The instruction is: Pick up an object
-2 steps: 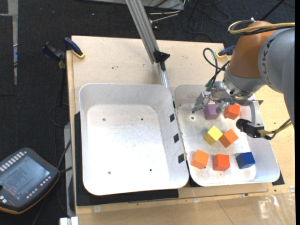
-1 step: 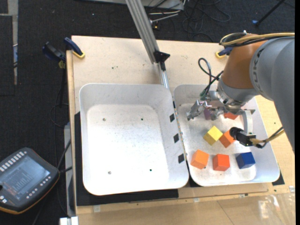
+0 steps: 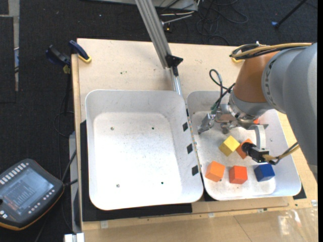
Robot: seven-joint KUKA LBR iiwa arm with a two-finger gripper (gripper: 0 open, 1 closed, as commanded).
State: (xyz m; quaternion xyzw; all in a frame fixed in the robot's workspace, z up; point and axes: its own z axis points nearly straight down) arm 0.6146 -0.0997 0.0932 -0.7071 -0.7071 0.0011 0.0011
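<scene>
hovering near the right bin's left wall, hand grip unclear, blocks beside.

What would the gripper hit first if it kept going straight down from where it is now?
Probably the bare floor of the right bin, up-left of the yellow cube. The gripper looks just off the cube, but depth is unclear.

In the right bin, a yellow cube is seen at centre; orange, red and blue cubes are lined toward six o'clock, below the gripper.
</scene>
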